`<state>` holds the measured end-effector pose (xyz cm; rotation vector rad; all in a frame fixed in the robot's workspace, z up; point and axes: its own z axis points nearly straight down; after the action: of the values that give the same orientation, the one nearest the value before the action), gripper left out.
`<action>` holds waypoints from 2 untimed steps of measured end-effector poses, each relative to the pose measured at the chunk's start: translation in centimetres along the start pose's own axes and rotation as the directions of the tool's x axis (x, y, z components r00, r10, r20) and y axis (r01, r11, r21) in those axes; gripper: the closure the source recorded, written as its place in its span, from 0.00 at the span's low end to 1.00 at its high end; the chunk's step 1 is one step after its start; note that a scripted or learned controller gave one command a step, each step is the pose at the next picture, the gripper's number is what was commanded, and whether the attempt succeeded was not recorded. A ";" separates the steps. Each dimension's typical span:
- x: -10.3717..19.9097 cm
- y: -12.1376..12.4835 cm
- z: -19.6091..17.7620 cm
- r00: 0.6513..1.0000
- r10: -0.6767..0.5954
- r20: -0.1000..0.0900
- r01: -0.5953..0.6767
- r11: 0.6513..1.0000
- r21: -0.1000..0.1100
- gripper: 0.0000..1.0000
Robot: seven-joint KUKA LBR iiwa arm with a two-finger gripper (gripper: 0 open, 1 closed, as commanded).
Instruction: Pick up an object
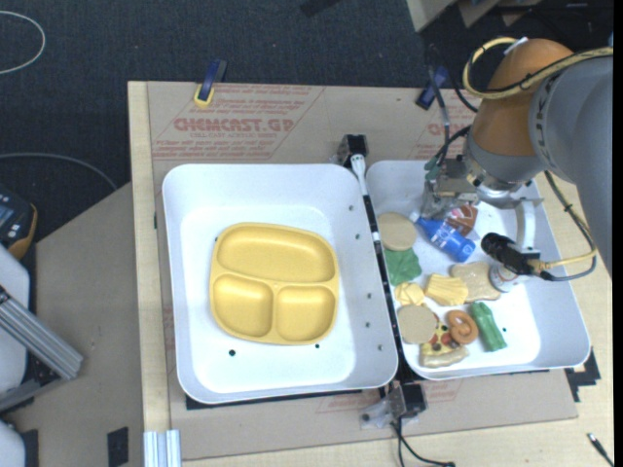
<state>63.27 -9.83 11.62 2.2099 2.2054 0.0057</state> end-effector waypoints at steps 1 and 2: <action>-0.5 0.7 -6.3 1.000 -0.002 -0.010 0.002 1.000 0.009 1.00; -0.6 0.9 -11.2 1.000 -0.003 -0.009 0.003 1.000 0.008 1.00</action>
<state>64.01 -10.29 22.89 2.2154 2.2175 0.0072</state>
